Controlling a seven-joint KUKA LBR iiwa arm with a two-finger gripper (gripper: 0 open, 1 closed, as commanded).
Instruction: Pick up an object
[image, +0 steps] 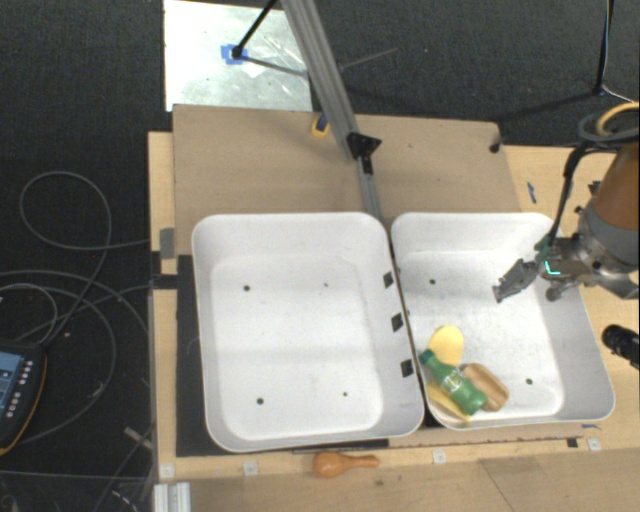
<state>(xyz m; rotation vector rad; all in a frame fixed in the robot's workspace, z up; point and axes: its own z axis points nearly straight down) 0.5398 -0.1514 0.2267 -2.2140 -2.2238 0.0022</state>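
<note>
Two white bins on brown bench.

- Left bin and right bin: smooth white plastic by the look of it, matt, finely speckled with dark dots
- Table: flat brown board, matt, like fibreboard or cardboard; pale wood-coloured edge along the front
- Green bottle: glossy plastic with a lighter label
- Yellow object: smooth, faintly shiny, plastic-looking
- Tan object beside the bottle: smooth, matt
- Orange piece on the table edge: smooth with a slight sheen
- Gripper: dull grey metal
- Slanted pole: brushed metal
- Floor: dark, rough, carpet-like
- Cables: black, rubbery sheath
</note>
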